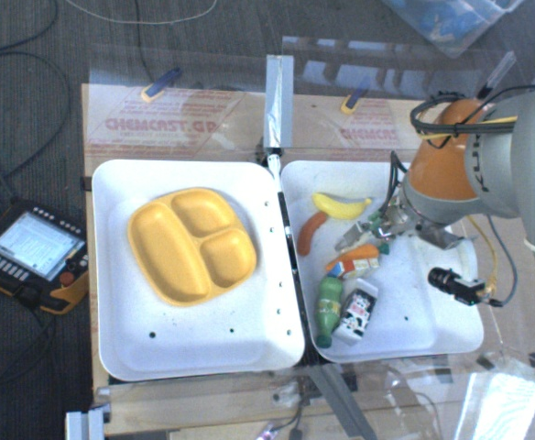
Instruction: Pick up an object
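Observation:
The right bin [451,324] holds several small objects. A yellow banana [341,206] lies near its far left, with a red-orange sausage-shaped piece [310,233] just left of it. Nearer the front lie an orange and white item [355,260], a green bottle [329,301] and a black and white carton [359,309]. My gripper [366,231] reaches in from the right and sits low over the bin, just below the banana and above the orange and white item. Nothing is visibly held in it.
The left bin [121,337] carries a yellow divided plate [192,244]. A black cable plug [453,282] hangs off the arm over the right part of the right bin. A teach pendant [34,255] lies on the floor to the left.

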Motion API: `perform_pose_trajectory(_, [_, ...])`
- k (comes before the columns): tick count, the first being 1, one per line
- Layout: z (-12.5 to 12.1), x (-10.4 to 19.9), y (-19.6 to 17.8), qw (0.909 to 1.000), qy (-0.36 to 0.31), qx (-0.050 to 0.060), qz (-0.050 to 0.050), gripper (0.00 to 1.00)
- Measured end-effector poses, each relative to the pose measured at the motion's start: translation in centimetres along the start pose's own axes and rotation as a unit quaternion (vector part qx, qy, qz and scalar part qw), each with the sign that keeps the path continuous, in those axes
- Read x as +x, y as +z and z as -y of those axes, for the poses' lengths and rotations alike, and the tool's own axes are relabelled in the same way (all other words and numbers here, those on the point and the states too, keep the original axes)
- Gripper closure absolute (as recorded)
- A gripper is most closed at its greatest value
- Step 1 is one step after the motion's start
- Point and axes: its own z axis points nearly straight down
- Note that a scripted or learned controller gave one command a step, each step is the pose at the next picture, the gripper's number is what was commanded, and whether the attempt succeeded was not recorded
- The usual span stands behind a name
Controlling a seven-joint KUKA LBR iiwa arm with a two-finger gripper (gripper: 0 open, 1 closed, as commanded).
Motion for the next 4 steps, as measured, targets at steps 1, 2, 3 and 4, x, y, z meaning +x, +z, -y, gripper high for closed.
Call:
perform_pose_trajectory(1, [-0.1, 0.0, -0.9, 1.0, 0.0, -0.001, 0.001, 1.0])
perform_pose_trajectory(2, [-0.1, 0.0, -0.9, 1.0, 0.0, -0.001, 0.001, 0.0])
perform_pose_trajectory(3, [0.1, 1.4, 0.0, 0.9955, -0.095, 0.002, 0.001, 0.0])
perform_pose_trajectory(4, [-0.2, 1.5, -1.0, 0.9954, -0.096, -0.002, 0.001, 1.0])
